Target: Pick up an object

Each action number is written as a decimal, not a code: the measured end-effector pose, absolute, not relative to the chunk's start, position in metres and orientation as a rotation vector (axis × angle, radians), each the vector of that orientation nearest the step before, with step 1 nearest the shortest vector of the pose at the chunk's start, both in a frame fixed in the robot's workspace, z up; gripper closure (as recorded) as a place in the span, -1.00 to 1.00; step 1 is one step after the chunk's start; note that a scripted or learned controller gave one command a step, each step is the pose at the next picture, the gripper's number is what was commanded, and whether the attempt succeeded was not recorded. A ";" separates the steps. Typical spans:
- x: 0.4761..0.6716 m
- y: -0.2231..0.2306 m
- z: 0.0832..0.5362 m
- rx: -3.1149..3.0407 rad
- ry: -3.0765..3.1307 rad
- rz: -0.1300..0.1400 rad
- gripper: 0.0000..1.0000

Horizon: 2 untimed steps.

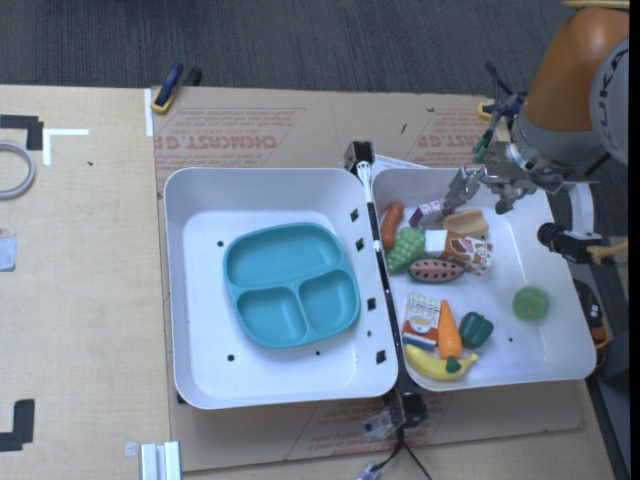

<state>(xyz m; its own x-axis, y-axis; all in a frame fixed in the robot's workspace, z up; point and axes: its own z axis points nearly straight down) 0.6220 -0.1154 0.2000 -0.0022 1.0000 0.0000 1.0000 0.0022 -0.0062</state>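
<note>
Your hand [466, 190] hangs over the crowded far end of the right bin [560, 363].
The toys sit packed together, so you could bump one or grab two. I cannot tell if the hand is apart or together. Count: one green grapes [405, 248], one carrot [448, 330], one banana [440, 366], one green ball [530, 303]; left bin [200, 368] has one blue tray [291, 283].

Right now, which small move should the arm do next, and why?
Probably lower the hand a little onto the brown bread-like toy just beneath it. The hand hovers at the far end of the right bin, nothing shows between its fingers, and the toys crowd there.
</note>
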 end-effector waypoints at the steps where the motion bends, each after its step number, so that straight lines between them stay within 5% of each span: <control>1: 0.561 -0.149 0.144 -2.218 -2.217 0.006 -1.00; 2: 0.581 -0.139 0.090 -2.221 -2.219 0.006 -1.00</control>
